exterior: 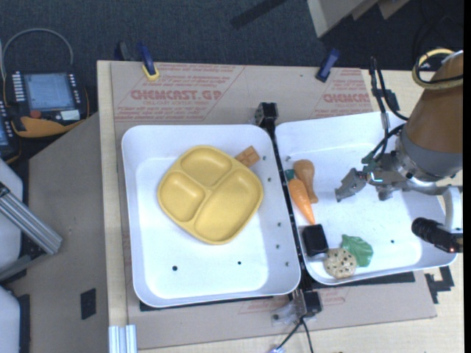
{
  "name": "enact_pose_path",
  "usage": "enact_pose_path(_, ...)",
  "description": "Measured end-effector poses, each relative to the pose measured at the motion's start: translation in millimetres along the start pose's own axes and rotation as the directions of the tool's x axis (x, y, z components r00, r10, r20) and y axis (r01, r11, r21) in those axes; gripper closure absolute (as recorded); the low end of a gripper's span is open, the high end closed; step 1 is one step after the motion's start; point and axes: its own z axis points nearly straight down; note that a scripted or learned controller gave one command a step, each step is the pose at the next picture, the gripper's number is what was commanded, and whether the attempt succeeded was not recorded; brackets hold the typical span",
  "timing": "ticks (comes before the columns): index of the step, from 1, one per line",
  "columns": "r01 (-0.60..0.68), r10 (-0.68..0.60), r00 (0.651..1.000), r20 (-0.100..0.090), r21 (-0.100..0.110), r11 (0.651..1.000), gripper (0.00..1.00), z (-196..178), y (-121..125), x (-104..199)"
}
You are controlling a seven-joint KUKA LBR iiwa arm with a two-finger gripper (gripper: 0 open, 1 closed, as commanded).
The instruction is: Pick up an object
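My gripper hangs over the middle of the right bin, open, with nothing between its fingers. To its left an orange carrot lies against the bin's left wall, with a tan drumstick-shaped piece beside it. Along the front of the same bin sit a black block, a speckled cookie and a green leafy piece. The gripper touches none of them.
In the left bin lies a yellow divided plate, with a small brown block at its upper right edge. A black divider runs between the bins. The grey and orange arm covers the right bin's right side.
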Motion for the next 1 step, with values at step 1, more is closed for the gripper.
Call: enact_pose_path(1, 0.001, -0.001, 1.0, 0.0, -0.004, 1.0, 0.0, -1.5, 1.1, 0.0)
